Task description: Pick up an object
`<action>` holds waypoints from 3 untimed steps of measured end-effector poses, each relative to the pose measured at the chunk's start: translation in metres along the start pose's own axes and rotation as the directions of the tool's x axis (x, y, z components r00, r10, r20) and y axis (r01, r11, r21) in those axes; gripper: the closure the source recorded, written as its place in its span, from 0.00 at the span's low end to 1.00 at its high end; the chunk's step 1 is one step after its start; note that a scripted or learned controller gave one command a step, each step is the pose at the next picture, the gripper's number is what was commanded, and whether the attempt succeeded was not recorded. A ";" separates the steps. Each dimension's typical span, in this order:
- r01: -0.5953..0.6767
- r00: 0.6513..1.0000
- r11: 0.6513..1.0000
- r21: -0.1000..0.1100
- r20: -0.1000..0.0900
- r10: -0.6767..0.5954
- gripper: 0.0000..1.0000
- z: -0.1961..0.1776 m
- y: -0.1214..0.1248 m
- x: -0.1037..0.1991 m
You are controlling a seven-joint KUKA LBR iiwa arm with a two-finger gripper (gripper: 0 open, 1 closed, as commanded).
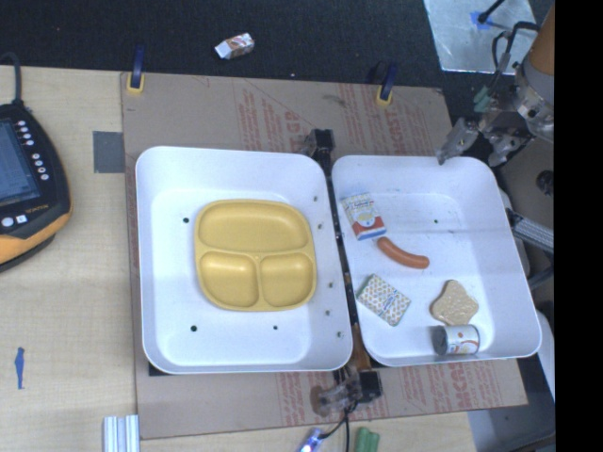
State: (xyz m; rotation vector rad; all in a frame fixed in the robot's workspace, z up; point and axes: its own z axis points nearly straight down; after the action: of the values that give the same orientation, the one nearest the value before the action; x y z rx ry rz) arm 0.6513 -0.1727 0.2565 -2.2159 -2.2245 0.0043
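Apparently tool [459, 146] spread, grasping nothing, above glossy right bin [509, 252] rim.

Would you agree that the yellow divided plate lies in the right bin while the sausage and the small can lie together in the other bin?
Not quite: the camera view shows the yellow divided plate in the left bin. The sausage and small can do lie together in the other bin, the right one.

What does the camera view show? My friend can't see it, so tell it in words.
The gripper hangs over the far right corner of the right bin, which holds a hot dog, a can and small packets. The left bin holds a yellow divided plate.
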 end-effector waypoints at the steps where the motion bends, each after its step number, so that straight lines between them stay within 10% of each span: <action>1: 0.001 1.000 1.000 0.002 -0.001 -0.001 0.00 0.116 -0.109 0.022; 2: 0.004 1.000 1.000 -0.001 0.000 -0.004 0.00 0.064 -0.091 0.090; 3: 0.001 1.000 1.000 0.002 0.001 -0.001 0.00 0.146 -0.093 0.059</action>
State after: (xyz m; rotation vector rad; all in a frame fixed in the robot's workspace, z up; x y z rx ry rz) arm 0.5579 -0.1138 0.1106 -2.2143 -2.2249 0.0069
